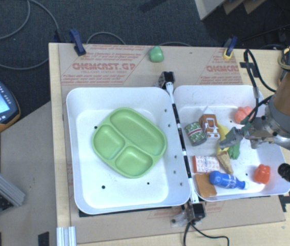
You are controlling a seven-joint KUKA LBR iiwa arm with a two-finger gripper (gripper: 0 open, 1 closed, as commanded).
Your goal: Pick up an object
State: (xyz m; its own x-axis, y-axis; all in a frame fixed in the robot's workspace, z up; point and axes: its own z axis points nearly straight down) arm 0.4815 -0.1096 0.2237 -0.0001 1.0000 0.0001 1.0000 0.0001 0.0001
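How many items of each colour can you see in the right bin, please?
Red or orange: 2, a tomato-like piece and a peach piece
Blue: 1, a bottle
Green: 2, a small carton, a dark piece by the pincer
Brown or tan: 3
Red-and-white packet: 1
Total: 9

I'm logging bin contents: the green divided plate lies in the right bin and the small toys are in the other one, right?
Not quite. The camera view shows the green divided plate in the left bin; the small toys, such as the blue bottle, lie in the right bin.
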